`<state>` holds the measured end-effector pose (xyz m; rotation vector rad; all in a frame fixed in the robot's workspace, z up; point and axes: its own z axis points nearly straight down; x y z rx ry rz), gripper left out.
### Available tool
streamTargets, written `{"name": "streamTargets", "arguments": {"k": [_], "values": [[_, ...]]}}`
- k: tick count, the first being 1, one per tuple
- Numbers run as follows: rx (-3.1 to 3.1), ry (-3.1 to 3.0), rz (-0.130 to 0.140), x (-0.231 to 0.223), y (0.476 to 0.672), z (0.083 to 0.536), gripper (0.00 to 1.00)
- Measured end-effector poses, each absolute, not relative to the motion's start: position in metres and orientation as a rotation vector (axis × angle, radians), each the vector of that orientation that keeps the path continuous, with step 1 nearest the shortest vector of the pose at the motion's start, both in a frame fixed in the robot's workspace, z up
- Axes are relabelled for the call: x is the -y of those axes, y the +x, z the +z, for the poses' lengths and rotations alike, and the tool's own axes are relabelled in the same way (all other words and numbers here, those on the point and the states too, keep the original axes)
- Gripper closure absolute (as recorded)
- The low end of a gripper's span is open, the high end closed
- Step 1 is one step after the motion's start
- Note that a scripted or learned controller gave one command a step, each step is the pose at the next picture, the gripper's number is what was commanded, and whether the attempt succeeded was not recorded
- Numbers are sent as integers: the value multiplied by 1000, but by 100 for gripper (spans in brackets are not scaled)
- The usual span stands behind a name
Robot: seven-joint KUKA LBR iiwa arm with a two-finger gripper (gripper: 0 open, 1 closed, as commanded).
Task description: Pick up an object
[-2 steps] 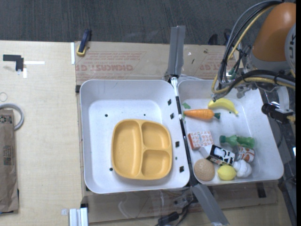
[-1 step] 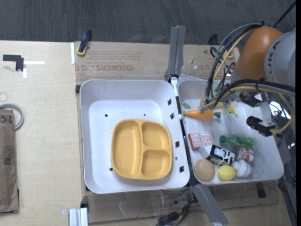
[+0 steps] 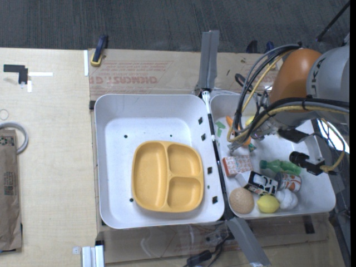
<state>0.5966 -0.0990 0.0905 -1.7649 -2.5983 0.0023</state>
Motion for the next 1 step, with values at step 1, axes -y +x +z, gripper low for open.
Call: {"name": "streamTargets", "arguments": {"k": [1], "values": [[2651, -1686, 2, 65, 600, 190, 0]]}}
